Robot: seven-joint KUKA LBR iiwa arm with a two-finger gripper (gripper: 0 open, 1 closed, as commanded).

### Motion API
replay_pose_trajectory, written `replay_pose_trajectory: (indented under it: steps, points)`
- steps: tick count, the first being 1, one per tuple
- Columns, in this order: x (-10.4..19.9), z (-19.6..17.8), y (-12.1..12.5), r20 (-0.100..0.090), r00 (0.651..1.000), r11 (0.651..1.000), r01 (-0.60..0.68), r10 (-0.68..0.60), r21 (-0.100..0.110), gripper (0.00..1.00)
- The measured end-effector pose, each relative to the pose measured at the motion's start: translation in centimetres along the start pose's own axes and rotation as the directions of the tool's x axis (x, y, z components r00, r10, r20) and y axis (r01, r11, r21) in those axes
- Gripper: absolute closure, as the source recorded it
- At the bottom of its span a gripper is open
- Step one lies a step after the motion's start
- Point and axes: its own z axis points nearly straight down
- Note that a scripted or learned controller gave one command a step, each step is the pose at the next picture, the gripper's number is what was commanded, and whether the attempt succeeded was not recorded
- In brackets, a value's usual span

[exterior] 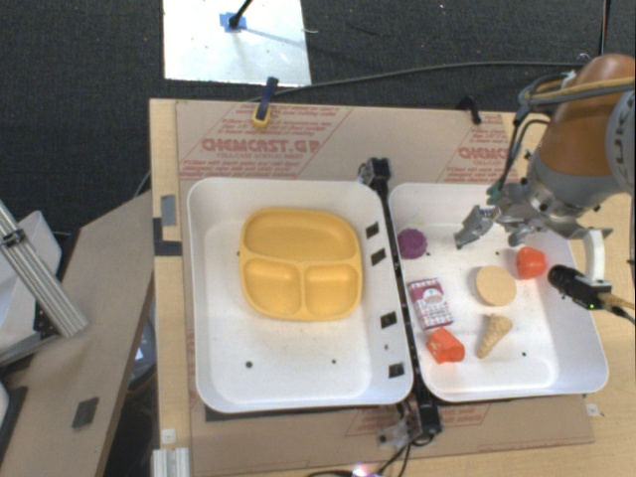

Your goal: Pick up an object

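The right bin (579, 374) holds several small things. A purple round piece (411, 241) lies at its left. Below it are a maroon and white box (430, 303) and a red-orange block (446, 345). A tan cone (493, 334) and a tan disc (496, 286) lie near the middle, and an orange-red piece (531, 261) sits toward the right. My gripper (498, 231) hangs over the bin's upper middle, above the disc and just left of the orange-red piece. Its fingers stand apart with nothing between them.
The left bin (224, 366) holds a yellow divided plate (300, 264). A black hinge strip (393, 276) runs between the bins. A black part with a cable (576, 286) hangs off the wrist over the right bin's right side.
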Motion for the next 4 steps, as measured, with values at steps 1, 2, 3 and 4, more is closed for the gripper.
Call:
replay_pose_trajectory:
  steps: [1, 2, 3, 4]
  points:
    - [0.0, -0.7, 0.3, 0.002, 1.000, 1.000, 0.002, -0.002, -0.013, 0.00]
    - [0.0, 3.5, 0.8, 0.001, 1.000, 1.000, 0.001, -0.001, -0.011, 0.00]
    - [1.0, 8.2, 0.8, 0.001, 1.000, 1.000, 0.004, -0.004, -0.010, 0.00]
    - [1.0, 10.6, 0.8, 0.001, 1.000, 1.000, 0.001, -0.001, -0.011, 0.00]
